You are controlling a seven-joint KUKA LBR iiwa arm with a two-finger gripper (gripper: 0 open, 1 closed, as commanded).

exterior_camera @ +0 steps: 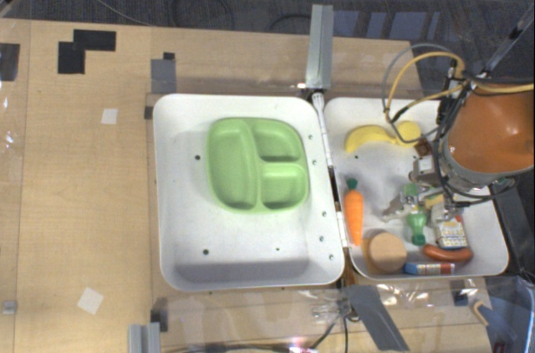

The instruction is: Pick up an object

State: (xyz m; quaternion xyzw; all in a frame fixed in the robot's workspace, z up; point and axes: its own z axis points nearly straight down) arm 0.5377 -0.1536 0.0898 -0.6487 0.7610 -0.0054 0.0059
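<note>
Reaching in from the right of the frame, with the gripper [418, 196] lowered into the right bin [500, 255]; state of the fingers impossible to tell among the clutter. Lying in that bin: a banana [371, 137] at the upper part, a carrot [354, 213] along the left wall, a round tan bread roll [385, 251] at the lower edge, a hot dog [447, 253] to its right, a small green item [416, 224] just below the gripper. Sitting in the left bin [184, 259]: a green divided plate [255, 165]. Both bins resting on the wooden desk [75, 201].
</note>
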